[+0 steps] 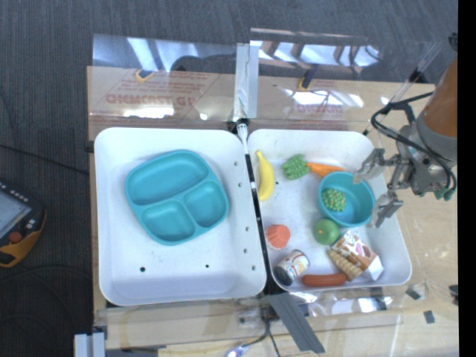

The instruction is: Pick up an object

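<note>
Sausage [324, 280] and can [294, 264] at right bin's [387, 274] near edge; teal bowl [346, 198] of peas just beside pincer [378, 192], fingers spread, at far-right edge. Arm cut off at right.

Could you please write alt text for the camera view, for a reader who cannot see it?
Seen from above, the open gripper hangs over the right bin's right side, beside a blue bowl of peas, holding nothing. That bin also has a banana, broccoli, carrot and other toy food; the left bin holds a blue divided plate.
</note>
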Controlling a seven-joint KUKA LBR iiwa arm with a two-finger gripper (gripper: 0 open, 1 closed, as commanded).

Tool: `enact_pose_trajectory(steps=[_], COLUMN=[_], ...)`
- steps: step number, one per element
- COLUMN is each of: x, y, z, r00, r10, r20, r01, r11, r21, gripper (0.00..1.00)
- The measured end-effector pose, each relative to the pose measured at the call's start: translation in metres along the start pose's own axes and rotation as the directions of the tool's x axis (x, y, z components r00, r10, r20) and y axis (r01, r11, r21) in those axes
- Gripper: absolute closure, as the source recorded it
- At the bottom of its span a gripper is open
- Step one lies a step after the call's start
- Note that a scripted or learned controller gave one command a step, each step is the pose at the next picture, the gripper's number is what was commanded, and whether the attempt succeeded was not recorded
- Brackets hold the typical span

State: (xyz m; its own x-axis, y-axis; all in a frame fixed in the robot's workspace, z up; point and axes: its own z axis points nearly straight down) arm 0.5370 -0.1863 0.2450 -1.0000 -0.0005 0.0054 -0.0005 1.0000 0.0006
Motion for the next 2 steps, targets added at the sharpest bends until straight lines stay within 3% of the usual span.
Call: enact_pose_trajectory(steps=[1, 2], x=[-0.022, 0.038], y=[0.017, 0.022], z=[0.096, 0.15], r00=[0.992, 0.98], r10=[0.129, 0.198], r20=[-0.002, 0.01], r01=[-0.129, -0.198], r11=[0.992, 0.98], r21=[0.0, 0.0], gripper=[0.0, 0.0])
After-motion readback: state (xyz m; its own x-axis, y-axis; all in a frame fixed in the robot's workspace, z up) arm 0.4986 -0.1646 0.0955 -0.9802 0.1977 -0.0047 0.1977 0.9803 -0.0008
